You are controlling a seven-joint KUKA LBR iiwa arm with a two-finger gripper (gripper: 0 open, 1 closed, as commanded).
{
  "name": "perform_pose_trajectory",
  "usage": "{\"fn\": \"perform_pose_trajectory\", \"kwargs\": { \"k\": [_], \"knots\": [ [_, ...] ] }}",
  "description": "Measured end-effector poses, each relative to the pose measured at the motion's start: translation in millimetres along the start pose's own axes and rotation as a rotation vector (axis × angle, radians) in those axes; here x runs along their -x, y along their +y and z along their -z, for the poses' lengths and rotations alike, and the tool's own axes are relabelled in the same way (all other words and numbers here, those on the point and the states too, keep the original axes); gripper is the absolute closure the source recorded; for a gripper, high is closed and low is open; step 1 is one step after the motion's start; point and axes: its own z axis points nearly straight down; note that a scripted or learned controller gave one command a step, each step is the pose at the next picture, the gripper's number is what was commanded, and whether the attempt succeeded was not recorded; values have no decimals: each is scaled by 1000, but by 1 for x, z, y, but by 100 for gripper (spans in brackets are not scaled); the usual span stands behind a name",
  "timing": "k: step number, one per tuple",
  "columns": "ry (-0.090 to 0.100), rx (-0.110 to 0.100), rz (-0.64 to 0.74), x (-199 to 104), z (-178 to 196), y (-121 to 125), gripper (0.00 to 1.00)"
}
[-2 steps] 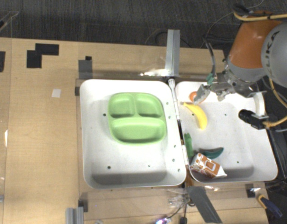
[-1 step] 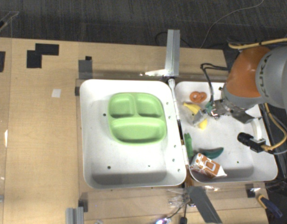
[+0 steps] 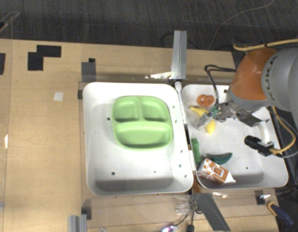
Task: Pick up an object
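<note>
White plastic forms both shallow bins on the wooden counter (image 3: 37, 144). We record the left bin (image 3: 98, 178) as holding a green divided plate (image 3: 141, 121), lying flat near the bin's middle with three compartments facing up.

We find the loose objects in the right bin (image 3: 272, 175). An orange ring-shaped item (image 3: 205, 100) lies near the bin's far edge. A yellow banana-like piece (image 3: 197, 111) sits just below it, and a second yellow piece (image 3: 211, 126) lies near that, toward the bin's middle. A slim green item (image 3: 195, 149) lies along the left wall of this bin. A dark green curved item (image 3: 220, 157) rests further toward the front. A brown and white carton (image 3: 215, 172) sits in the near left corner, tilted against the wall.

We note the grey arm (image 3: 284, 81) with its orange band (image 3: 249, 79) reaching in from the right. Its hand (image 3: 216, 114) is low over the far left part of the right bin, right among the yellow pieces. We cannot tell how far apart it stands, nor whether it has hold of anything, as the tip is blurred against the objects there.
</note>
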Motion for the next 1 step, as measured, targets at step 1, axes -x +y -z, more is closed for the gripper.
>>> {"fn": "perform_pose_trajectory", "kwargs": {
  "k": [1],
  "knots": [
    [4,6,1,-2,11,3,100]
  ]
}}
